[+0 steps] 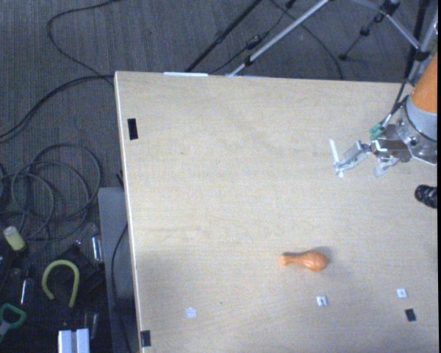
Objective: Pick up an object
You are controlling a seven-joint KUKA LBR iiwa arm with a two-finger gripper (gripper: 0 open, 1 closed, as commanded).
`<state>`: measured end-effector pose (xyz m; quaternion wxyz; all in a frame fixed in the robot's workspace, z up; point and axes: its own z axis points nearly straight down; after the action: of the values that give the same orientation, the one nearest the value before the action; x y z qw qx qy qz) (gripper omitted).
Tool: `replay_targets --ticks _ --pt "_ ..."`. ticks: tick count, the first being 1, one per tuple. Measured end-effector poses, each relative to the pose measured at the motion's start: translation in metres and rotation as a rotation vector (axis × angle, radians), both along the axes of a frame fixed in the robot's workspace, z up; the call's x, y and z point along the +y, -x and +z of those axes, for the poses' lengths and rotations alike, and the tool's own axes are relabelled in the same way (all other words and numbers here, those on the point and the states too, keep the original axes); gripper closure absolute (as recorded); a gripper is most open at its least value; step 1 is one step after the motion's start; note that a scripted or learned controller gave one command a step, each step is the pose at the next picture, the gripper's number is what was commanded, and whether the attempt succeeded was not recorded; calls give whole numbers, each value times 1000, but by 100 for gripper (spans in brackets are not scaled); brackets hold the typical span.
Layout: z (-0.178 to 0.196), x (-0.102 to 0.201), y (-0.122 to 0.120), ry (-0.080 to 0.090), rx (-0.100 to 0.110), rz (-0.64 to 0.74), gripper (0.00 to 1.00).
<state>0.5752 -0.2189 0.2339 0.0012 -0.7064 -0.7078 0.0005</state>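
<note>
One object: an orange, pear-shaped piece (306, 260) lying on its side on the tabletop (220, 182), toward the near edge, narrow end pointing left.
Claw: (341, 160) fingers spread, nothing between them, over bare wood up and right of the orange piece, well apart from it.
Arm: (419, 123) enters from the right edge.
Floor: black cables (37, 190) left of the tabletop.

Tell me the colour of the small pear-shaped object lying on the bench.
Orange; the pear-shaped object shows plainly in the camera view.
</note>
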Motion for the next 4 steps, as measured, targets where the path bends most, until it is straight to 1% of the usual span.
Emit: replay_targets --ticks 1,2,3,4 --pt "-26 -3 -45 1 -1 -26 0" --pt "-68 -1 -85 3 0 -116 0" --pt "-63 0 -93 6 -1 -113 0" --pt "-150 5 -93 4 0 -5 0"
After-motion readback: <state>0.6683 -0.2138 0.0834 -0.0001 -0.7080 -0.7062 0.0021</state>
